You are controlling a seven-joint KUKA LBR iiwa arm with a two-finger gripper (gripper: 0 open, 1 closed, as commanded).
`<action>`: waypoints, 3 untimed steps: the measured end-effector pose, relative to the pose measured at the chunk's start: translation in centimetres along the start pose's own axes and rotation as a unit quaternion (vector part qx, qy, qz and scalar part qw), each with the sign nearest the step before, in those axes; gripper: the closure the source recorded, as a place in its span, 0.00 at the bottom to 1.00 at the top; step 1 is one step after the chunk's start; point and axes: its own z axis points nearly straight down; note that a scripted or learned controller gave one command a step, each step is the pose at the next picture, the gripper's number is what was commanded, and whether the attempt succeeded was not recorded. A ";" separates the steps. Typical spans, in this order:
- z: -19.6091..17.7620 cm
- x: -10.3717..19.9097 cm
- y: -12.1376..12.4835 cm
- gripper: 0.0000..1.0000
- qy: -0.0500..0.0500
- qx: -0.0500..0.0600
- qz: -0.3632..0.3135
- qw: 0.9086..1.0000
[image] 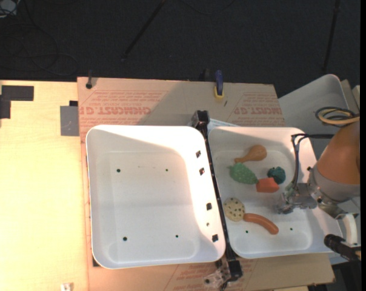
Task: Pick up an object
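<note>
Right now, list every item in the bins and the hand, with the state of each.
chicken drumstick: lying flat, right bin, free.
green toy: lying flat, free.
teal ball: resting beside the orange block.
orange block: resting on the bin floor, free.
round cracker: lying flat.
sausage: lying flat, free.
hand: low in the right bin, holding nothing visible.
</note>
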 end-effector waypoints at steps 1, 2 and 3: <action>-10.0 -2.1 -1.5 1.00 -0.002 -0.003 0.000 1.000; -9.4 -2.0 -1.5 0.00 0.000 0.000 0.000 1.000; -29.7 -2.1 -0.8 0.00 -0.003 -0.007 -0.002 1.000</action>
